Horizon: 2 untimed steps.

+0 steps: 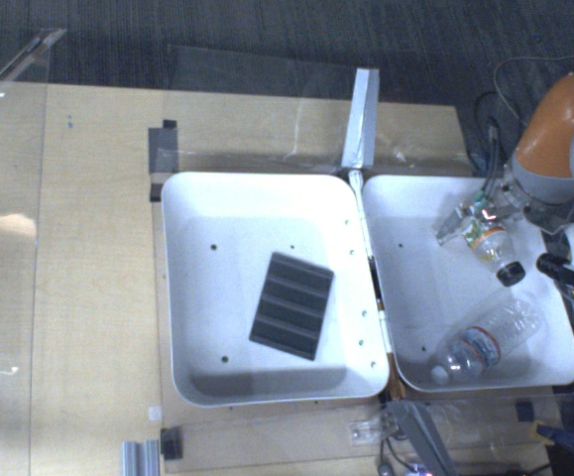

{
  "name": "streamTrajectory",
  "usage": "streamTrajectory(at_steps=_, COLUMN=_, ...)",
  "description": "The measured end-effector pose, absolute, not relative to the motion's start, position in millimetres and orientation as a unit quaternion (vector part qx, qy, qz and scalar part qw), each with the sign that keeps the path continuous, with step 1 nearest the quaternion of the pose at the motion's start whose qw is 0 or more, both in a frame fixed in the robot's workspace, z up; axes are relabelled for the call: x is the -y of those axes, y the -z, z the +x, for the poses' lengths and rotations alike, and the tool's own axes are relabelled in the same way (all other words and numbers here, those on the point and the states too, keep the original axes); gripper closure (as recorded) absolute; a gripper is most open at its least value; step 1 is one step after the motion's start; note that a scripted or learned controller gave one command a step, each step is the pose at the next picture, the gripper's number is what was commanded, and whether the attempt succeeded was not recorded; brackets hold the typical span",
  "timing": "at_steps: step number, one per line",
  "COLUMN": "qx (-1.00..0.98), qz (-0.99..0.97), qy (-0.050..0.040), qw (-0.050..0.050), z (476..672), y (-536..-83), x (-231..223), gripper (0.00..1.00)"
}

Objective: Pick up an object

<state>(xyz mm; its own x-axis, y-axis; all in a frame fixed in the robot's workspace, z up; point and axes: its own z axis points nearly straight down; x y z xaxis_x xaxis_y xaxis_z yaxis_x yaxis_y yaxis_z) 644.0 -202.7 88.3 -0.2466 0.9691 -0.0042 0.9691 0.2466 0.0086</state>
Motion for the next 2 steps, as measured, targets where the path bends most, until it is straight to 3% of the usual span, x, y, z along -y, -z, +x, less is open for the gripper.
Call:
streamTrajectory(at_steps=1, qx=-0.790, qz=0.613, qy=-0.0043, qw=0.008, z=646.6, y=-101.1, x=201.2, gripper=1.00)
streamTrajectory(at_steps=2, qx=-0.738, qz=0.675, qy=-0.0023, qw=0.003, z=628.9, y=-86.9, x=193.8, gripper=1.00)
